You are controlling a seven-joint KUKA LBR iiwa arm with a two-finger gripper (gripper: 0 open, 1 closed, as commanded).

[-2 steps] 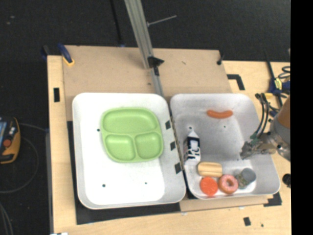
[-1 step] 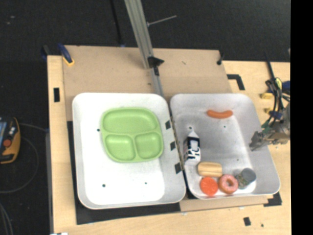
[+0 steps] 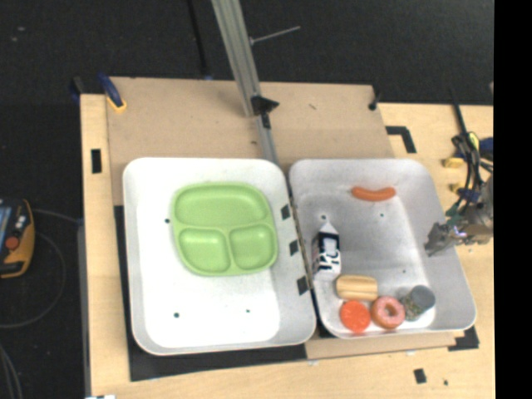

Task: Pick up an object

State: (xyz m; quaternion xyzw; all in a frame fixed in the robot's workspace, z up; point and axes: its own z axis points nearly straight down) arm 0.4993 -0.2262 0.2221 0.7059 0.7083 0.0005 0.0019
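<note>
Gripper (image 3: 449, 235) at right bin (image 3: 416, 191) rim (blurred)

— Left side? Light-green three-compartment plastic plate (image 3: 224, 228) in the left shallow white bin (image 3: 150, 306), toward the far half.

— And right? Right shallow white bin (image 3: 416, 181) touching the left one. Orange sausage-shaped toy (image 3: 373, 193) near the far wall. Small black-and-white carton (image 3: 328, 250) by the left wall. Tan bread-roll toy (image 3: 357, 287) just in front of it. Along the near wall, left to right: round orange-red toy (image 3: 355, 316), pink ring doughnut toy (image 3: 387, 312), grey round lump (image 3: 417, 299).
</note>
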